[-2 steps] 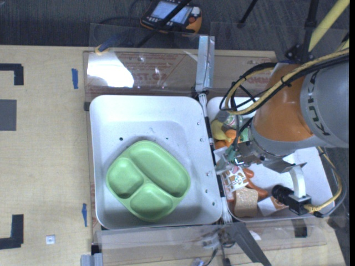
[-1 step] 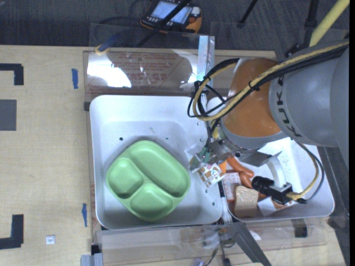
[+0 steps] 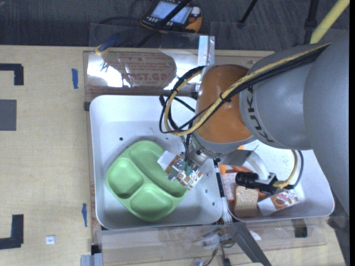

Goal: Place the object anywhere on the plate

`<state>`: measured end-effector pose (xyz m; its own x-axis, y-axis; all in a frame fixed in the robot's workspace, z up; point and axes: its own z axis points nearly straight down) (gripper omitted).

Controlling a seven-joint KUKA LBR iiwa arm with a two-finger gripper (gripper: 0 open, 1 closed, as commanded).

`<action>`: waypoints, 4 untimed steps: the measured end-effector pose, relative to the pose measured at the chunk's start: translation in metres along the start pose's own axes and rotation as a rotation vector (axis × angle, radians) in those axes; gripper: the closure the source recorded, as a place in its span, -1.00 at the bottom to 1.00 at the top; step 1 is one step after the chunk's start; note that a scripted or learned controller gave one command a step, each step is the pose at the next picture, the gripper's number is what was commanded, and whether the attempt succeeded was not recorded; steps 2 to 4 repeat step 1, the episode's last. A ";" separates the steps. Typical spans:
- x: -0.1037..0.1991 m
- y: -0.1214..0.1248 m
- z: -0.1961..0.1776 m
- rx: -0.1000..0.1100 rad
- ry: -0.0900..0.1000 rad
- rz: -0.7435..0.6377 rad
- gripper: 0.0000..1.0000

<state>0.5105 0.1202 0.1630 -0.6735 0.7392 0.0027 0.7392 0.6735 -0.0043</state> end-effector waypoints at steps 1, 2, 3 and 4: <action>0.000 0.000 0.000 -0.001 0.000 0.000 -1.00; 0.000 0.000 0.000 -0.001 0.000 0.000 -1.00; 0.000 0.000 0.000 -0.001 0.000 0.000 -1.00; 0.000 0.000 0.000 -0.001 0.000 0.000 -1.00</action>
